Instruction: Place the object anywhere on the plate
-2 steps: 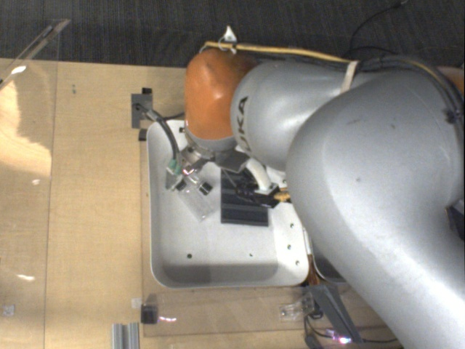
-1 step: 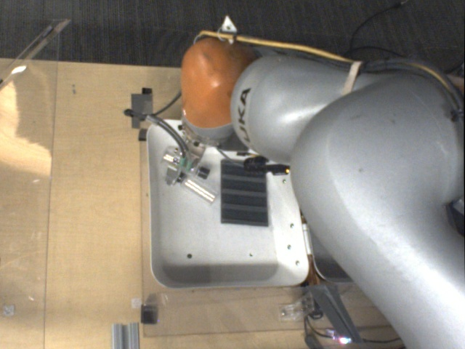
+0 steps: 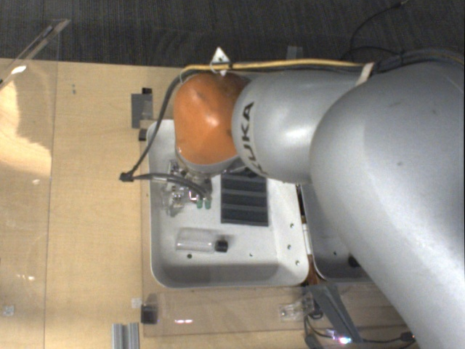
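My claw hangs low over the left white plastic bin — its state I cannot tell. The clear plastic bottle with black cap lies nearer, apart — probably my target.

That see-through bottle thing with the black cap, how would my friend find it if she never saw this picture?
Look for the white bin in the middle of the wooden bench, under the big grey arm. Near its front wall lies a clear bottle on its side. It sits apart from the black ridged block behind it, and it is see-through with a small black cap at its right end.
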`<state>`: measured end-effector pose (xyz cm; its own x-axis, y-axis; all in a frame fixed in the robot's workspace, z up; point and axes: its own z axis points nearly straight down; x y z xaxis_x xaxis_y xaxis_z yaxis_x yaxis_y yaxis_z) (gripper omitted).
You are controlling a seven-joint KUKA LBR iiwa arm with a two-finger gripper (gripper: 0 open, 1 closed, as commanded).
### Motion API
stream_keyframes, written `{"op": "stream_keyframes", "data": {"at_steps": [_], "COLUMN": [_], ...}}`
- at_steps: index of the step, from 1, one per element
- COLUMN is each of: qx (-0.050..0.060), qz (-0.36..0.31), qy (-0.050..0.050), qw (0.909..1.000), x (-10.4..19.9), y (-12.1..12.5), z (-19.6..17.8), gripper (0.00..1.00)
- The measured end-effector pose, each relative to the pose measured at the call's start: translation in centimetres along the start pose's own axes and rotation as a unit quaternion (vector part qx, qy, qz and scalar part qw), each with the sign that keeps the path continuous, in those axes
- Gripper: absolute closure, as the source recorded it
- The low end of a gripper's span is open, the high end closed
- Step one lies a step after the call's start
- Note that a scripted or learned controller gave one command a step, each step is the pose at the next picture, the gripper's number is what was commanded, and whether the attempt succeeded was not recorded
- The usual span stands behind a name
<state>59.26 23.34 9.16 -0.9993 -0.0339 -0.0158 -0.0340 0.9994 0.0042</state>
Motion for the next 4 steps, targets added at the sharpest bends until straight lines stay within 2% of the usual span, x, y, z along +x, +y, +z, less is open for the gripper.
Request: {"op": "stream_keyframes", "data": {"at_steps": [1,2,3,4], "qx": [-0.001,-0.004,-0.002,-0.003], "qz": [0.02,0.022,-0.208,-0.371], "qy": [0.003,-0.001,0.002,0.001], "qw": [0.9998,0.9998,0.978,0.9286], "x": [-5.1,-5.4,-6.3,-7.9], "y": [0.1,0.2,0.0,0.1], "z": [-5.6,-6.9,-0.6,-5.9], "gripper": [1.0,1.0,1.0,1.0]}}
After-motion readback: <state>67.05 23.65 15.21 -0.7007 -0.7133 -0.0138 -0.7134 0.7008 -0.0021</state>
